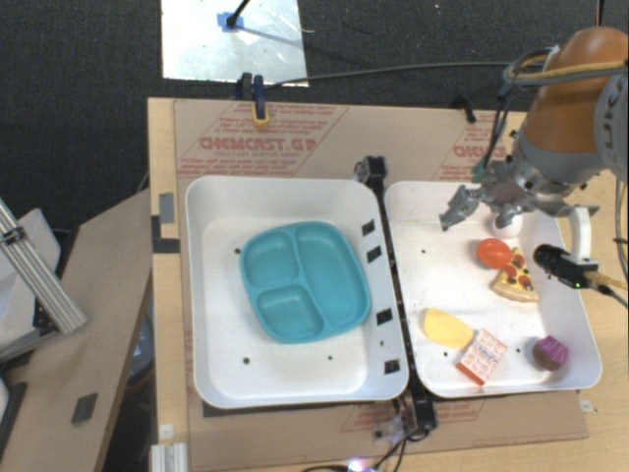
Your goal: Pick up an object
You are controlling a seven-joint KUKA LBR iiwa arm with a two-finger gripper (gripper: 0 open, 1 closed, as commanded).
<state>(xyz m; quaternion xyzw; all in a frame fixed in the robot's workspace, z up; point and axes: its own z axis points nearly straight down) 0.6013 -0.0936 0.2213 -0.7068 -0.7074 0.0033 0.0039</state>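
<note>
My gripper (482, 212) hangs over the back of the right bin (432, 264), open, with nothing between its fingers. Just to its front right lie an orange-red ball (494, 253) and a pizza-slice toy (515, 283), both close to it but apart from the fingers. Nearer the front of that bin are a yellow piece (447, 327), a red and white packet (483, 356) and a small purple object (549, 352).
The left bin (211, 264) holds a teal divided plate (305, 280). A black divider with clips (385, 264) runs between the two bins. The arm comes in from the upper right above the right bin's far corner.
</note>
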